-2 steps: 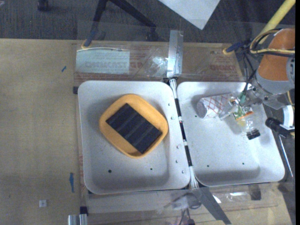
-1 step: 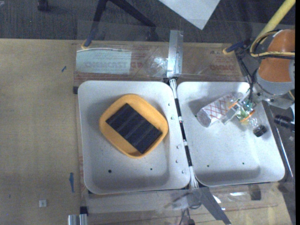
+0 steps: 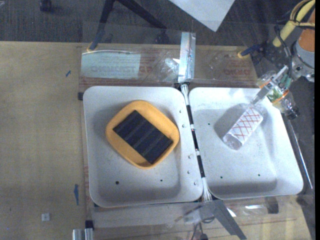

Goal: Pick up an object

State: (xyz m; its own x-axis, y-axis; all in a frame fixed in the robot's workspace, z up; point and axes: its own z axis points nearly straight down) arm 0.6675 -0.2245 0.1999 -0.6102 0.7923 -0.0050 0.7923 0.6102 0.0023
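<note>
While the arm reaches in above the right bin (image 3: 280, 184), I cannot tell its claw's (image 3: 265, 91) state.

Two things lie before me. The orange dish (image 3: 142, 134), rounded and square-ish with a dark ribbed panel on top, lies flat and turned diagonally at the middle of the left bin (image 3: 95, 184). The clear bottle (image 3: 243, 126), wrapped in a white label with red crisscross lines, lies on its side, slanting, in the right bin's (image 3: 280, 179) upper half.
</note>
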